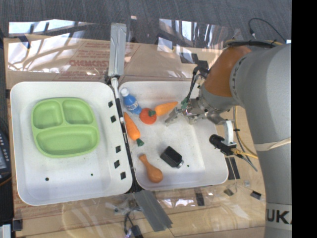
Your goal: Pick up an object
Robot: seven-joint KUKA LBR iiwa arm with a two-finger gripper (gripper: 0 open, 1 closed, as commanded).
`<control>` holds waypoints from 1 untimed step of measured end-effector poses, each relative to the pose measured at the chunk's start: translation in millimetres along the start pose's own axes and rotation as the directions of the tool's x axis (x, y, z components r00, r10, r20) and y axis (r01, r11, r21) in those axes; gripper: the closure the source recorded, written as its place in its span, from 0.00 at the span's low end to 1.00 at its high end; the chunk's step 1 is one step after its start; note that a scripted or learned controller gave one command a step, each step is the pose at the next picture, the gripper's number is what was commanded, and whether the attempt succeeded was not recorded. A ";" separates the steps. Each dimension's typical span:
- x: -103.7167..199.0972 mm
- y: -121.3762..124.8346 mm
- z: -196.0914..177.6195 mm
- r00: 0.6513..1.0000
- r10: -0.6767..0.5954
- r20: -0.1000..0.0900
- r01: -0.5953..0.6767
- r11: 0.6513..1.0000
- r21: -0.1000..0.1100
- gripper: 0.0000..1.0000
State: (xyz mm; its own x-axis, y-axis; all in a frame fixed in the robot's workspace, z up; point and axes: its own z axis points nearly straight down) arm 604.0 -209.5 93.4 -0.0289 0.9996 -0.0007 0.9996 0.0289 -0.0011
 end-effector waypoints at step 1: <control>23.9 53.2 1.6 1.000 0.016 -0.002 -0.016 1.000 0.004 0.00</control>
State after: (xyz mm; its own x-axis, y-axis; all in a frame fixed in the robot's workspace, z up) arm 656.5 -184.0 91.7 -0.0132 0.9999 0.0010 0.9999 0.0132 -0.0051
